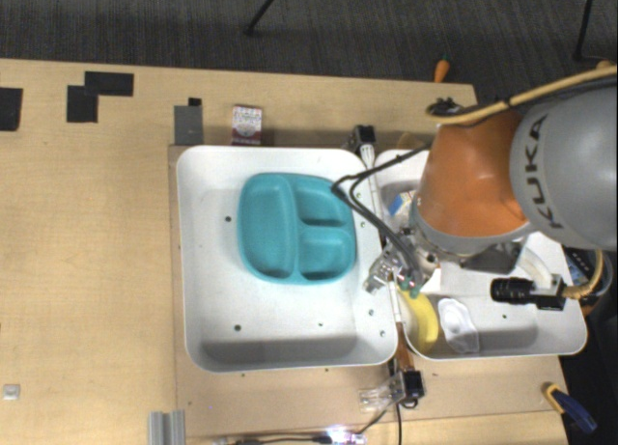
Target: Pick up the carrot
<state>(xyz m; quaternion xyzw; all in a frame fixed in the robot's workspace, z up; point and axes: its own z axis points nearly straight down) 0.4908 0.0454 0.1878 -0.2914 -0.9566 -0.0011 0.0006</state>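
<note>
My arm's orange band and grey wrist (478, 182) hang over the right bin (541, 342) and hide most of what lies in it. The gripper (391, 271) pokes out below the wrist, down at the ridge between the two bins, just above a yellow banana-like piece (422, 319). The arm's bulk and cables cover the gripper's tip.
A teal divided plate (294, 226) lies in the left bin (208, 269), towards its back right. A white rounded object (460, 324) rests beside the yellow piece in the right bin's front. A black cable (362, 197) loops from the wrist over the plate's edge.
</note>
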